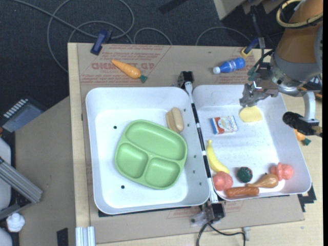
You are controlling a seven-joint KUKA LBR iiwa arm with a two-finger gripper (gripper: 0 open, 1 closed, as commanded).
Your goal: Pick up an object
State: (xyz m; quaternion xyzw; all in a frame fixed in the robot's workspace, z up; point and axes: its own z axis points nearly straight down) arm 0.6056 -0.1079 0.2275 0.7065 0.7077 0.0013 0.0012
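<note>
My gripper (252, 99) hangs over the back of the right bin (292, 152), directly above a pale yellow round piece (251, 115). To the left of that piece lies a small white carton with red and blue print (223, 124). Along the bin's front sit a banana (214, 159), a red-pink fruit (222, 180), a dark green ball (244, 174), a sausage (242, 191), a brown drumstick (266, 181) and a pink piece (284, 171).
The left bin (102, 111) holds a green divided plate (149, 153) and a tan bread roll (175, 119). Outside the bins, a toy carrot (128, 69) and a blue bottle (229, 66) lie on the cardboard at the back.
</note>
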